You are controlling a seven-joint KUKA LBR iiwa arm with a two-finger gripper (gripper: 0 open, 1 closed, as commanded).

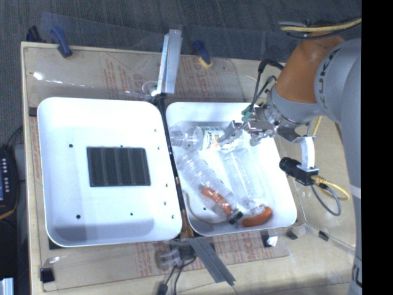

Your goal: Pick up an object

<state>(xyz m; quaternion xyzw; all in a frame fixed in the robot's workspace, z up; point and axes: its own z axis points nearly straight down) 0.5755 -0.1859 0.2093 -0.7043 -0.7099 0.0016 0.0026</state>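
Gripper (241,131) low over the upper part of the right bin (279,192), aperture not discernible. Clear plastic bottles (239,177) lie just below it toward the frame's lower centre, long axes running upper left to lower right. Orange objects (258,216) rest along the bin's lower edge, farther away.

Pale wooden bench (92,63), bearing two shallow white bins side by side: left bin (55,165), right bin (279,186).
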